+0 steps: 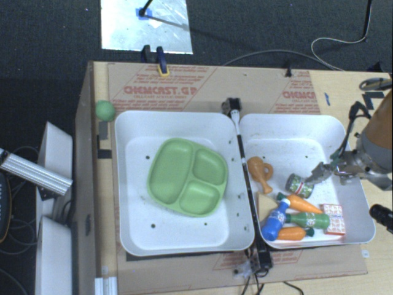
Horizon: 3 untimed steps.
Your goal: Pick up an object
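Camera view, cardboard-topped bench point(184, 85), dark carpet point(49, 42), gripper point(319, 172) beside small can point(299, 185), grip state unclear

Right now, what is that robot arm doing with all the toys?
The robot arm reaches in from the right, and its gripper sits low in the right bin, right beside a small can. It is not holding anything yet. Near the can lie toy carrots, a blue bottle, a green bottle and an orange toy. The left bin holds a green divided plate.
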Available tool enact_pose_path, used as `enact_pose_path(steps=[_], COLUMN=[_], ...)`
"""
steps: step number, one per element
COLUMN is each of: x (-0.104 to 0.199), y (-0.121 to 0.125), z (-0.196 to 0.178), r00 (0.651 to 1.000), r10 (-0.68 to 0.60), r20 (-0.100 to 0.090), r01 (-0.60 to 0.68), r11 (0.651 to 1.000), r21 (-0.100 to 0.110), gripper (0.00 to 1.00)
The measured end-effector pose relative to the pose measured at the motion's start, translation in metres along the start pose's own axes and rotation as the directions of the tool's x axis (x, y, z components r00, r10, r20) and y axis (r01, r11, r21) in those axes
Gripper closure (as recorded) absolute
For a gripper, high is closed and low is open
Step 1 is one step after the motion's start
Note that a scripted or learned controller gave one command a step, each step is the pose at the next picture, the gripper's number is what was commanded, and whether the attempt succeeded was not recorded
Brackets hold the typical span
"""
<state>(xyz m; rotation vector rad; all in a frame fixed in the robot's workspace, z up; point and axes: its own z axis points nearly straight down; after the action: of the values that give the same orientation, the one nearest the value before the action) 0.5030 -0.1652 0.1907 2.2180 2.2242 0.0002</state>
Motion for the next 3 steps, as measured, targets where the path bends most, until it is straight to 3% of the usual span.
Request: enact_pose_path(steps=[1,2,3], x=[-0.015,-0.024,0.052], y=[0.044,-0.013,-0.016], z=[0.091,0.107,0.106], r00=[1.000,1.000,1.000], r10=[0.001,0.002,0.002], r20=[0.000,0.001,0.001], r01=[-0.001,-0.002,-0.002], r11=[1.000,1.000,1.000], r21=[-0.002,0.000,-0.001], gripper=[0.00,0.00,0.00])
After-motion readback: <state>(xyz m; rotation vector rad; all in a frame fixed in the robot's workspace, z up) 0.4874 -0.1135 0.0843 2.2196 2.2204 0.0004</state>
